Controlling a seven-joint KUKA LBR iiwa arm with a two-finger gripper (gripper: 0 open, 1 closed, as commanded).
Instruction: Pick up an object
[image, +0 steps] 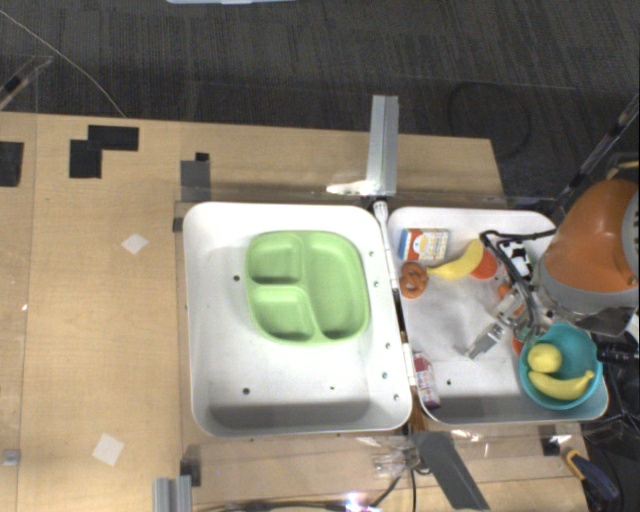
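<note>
Two white bins on the desk: the left bin (215, 300) holds one green divided plate (305, 285); the right bin (450, 385) holds two bananas, one in a teal bowl (560, 370). Pincer (490, 338) state unclear.

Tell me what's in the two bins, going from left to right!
Green divided plate → small carton → banana → the arm's gripper → teal bowl holding yellow fruit.
</note>
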